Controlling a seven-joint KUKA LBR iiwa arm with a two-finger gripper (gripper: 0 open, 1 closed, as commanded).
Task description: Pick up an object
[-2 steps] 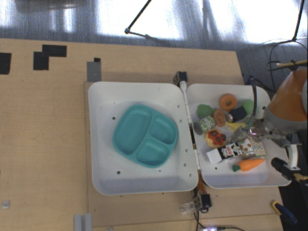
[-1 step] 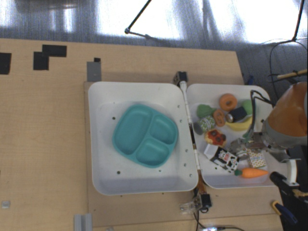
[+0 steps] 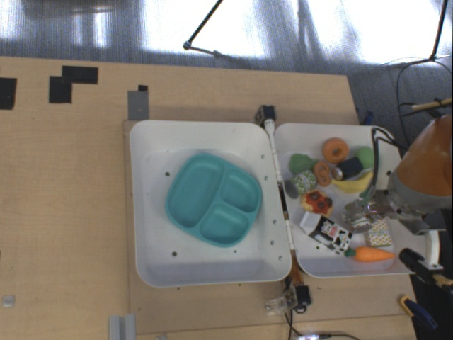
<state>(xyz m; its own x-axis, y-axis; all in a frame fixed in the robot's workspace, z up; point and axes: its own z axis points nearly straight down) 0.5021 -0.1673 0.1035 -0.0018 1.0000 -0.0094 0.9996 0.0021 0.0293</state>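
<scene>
The right bin (image 3: 287, 142) holds a heap of small toys: an orange ring (image 3: 335, 149), a yellow banana (image 3: 354, 184), a dark can (image 3: 348, 168), a green piece (image 3: 302, 163), a red and yellow toy (image 3: 317, 202), a black and white box (image 3: 331, 234) and a carrot (image 3: 373, 255). My gripper (image 3: 361, 214) is low in this bin's right half, just below the banana and above the carrot, beside a checkered item (image 3: 381, 234). Its metal tip sits among the toys, and the arm's orange band (image 3: 428, 165) hides the bin's right wall.
The left bin (image 3: 141, 211) holds a teal divided plate (image 3: 214, 199). A clamp (image 3: 266, 114) and a cable run along the seam between the bins. Black marks (image 3: 71, 82) lie on the bench at far left.
</scene>
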